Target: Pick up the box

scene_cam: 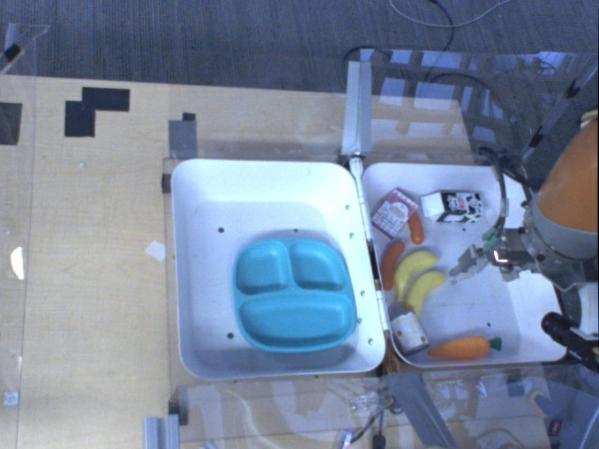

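Nothing lifted yet: box lies upper right in its bin, gripper just below, whether parted or closed unclear.

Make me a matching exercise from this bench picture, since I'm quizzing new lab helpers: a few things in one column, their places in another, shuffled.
Things:
1. blue tray
2. carrot
3. black-and-white box
4. banana

Places:
A. far side of the right bin
B. near edge of the right bin
C. left bin
D. middle of the right bin, left of the gripper

Pairs: 1-C, 2-B, 3-A, 4-D
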### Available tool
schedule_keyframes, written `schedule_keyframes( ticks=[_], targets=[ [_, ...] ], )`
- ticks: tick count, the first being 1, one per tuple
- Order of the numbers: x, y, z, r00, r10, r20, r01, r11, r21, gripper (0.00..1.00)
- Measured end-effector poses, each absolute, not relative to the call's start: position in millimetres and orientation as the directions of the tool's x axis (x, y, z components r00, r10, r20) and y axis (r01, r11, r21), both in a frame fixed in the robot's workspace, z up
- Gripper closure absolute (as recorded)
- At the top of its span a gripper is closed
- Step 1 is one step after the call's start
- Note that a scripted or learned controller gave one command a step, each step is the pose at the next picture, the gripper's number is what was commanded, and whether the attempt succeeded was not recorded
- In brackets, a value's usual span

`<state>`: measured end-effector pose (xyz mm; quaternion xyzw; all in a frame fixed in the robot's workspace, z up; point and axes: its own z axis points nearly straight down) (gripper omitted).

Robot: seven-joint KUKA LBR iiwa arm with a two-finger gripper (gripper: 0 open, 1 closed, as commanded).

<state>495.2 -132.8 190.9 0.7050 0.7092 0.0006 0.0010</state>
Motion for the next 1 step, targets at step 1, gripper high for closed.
schedule_keyframes(
  ticks=[1],
  targets=[
    [497.3, -132.0, 201.9, -0.010, 1.000, -0.001, 1.000, 0.010, 0.007, 1.00]
  ],
)
